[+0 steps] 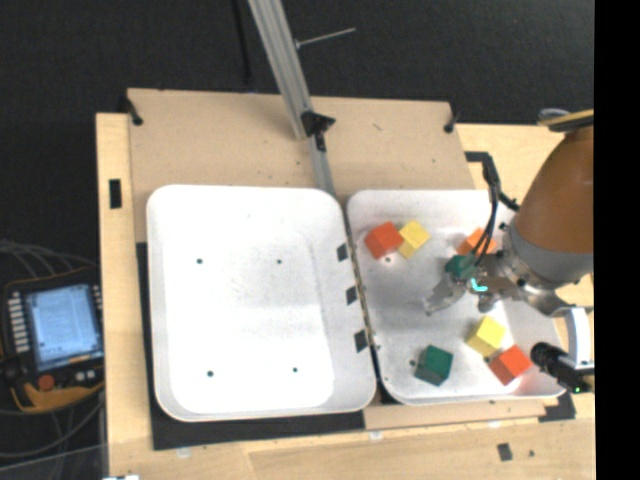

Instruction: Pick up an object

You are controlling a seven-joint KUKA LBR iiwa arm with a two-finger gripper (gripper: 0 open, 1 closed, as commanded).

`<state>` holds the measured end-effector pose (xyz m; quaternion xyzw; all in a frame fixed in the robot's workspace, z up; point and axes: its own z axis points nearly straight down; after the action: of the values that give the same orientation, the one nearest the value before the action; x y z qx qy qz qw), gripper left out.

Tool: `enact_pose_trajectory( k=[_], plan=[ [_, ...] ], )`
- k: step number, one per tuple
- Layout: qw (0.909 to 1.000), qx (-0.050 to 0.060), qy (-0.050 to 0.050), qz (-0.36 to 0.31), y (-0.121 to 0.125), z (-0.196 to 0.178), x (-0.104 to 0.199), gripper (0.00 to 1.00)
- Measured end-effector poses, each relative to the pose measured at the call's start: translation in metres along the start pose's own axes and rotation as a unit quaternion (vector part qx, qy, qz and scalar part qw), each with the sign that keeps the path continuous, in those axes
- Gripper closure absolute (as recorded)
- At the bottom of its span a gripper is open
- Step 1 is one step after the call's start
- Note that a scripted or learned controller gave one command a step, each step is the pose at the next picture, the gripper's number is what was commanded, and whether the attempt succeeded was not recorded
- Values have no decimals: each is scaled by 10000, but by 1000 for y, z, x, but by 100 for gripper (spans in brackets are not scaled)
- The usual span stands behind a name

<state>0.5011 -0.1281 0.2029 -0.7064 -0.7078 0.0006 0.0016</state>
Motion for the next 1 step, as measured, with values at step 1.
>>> enact_pose_trajectory(
  k=[1],
  plan=[
    [10000,-26,-4,14,1,-2,0,0]
  ],
)
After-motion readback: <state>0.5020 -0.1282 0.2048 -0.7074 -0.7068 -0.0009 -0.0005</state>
